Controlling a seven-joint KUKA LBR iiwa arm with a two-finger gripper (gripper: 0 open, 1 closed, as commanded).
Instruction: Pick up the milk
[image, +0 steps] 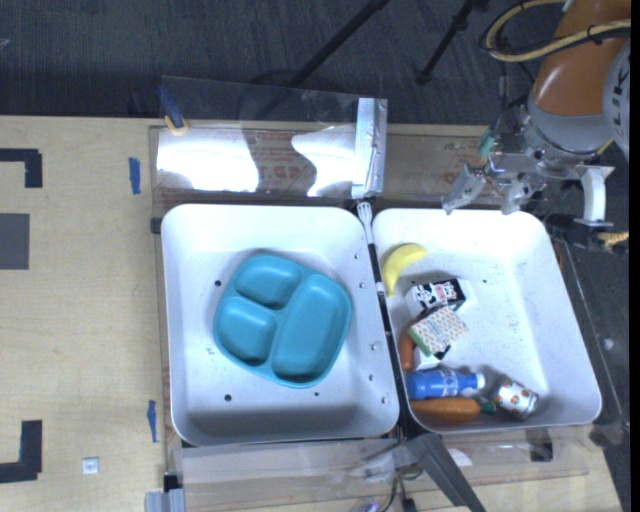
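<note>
Arm poised above the right-hand shallow white plastic bin (560, 300), milk not yet grasped.
The grey two-finger gripper (490, 190) hangs released at the bin's twelve o'clock rim; it should descend towards seven o'clock, squarely over the small black-and-white cow-patterned milk carton (438, 294), lying tilted at the bin's nine o'clock.

I saw a teal divided tray (283, 318), a yellow banana (402, 262), a black-and-white cow-patterned milk carton (439, 294), and white bins (190, 250).
</note>
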